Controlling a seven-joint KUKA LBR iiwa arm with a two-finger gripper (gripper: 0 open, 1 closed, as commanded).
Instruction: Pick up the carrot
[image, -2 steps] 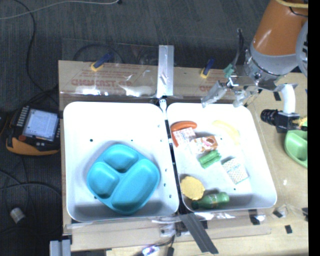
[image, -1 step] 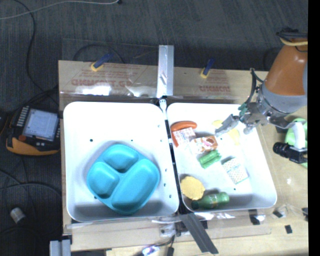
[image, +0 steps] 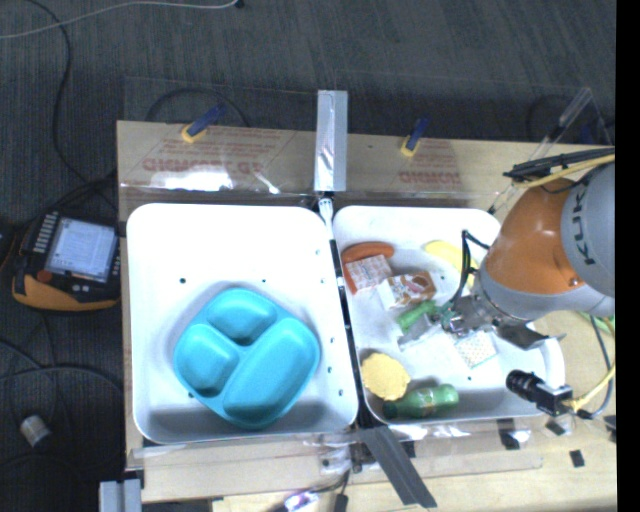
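Observation:
In the right bin, the carrot is an orange-red elongated piece lying near the far left corner, partly under a small printed packet. My gripper hangs low over the middle of this bin, under the orange wrist band. It is to the right of and nearer than the carrot, clearly apart from it. Its tip sits beside a small green item. The wrist hides how the tips stand.
Around the gripper lie an orange-brown wrapped item, a yellow piece, a white mesh packet, a round yellow biscuit and a green bottle-like object. The left bin holds a blue divided plate.

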